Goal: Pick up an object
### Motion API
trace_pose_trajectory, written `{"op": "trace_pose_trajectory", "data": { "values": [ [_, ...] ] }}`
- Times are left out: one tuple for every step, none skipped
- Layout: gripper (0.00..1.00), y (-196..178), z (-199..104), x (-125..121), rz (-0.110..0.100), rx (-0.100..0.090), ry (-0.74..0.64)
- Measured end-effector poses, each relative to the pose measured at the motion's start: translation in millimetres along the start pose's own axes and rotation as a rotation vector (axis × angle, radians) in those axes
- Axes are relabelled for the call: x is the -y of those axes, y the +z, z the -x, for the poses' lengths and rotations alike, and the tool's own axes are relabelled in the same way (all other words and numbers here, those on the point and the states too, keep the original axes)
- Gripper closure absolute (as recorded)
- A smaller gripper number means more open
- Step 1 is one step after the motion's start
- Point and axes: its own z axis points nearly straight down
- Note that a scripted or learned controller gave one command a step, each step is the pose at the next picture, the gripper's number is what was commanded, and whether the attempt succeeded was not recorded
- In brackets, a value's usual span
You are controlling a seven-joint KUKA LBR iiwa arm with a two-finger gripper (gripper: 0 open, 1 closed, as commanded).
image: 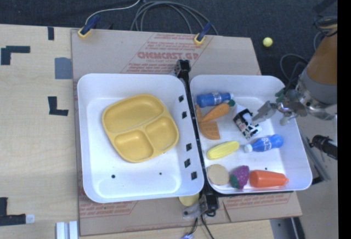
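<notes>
Gripper (272,110) sits above the right bin (274,81), jaws spread wide, holding nothing. Nearest object: black-and-white toy (245,123), just left of the fingertips, resting on the bin floor. Judgement: pick not yet made; descent, closing and lift all remain.

Bench (33,139) of pale wood with dark tape marks. A brown cardboard sheet (164,54) with red lettering lies flat on it, held along its far edge by 2 clamps, 1 yellow (86,29) and 1 blue (203,32). On the cardboard sheet rest 2 shallow white bins side by side, touching: the left bin (88,123) and the right bin (299,150).
</notes>
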Motion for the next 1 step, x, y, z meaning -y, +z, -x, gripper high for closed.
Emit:
{"op": "trace_pose_trajectory", "data": {
  "values": [
    [0.0, 120.5, -31.2, -72.8, -0.003, -0.001, -0.005]
  ]
}}
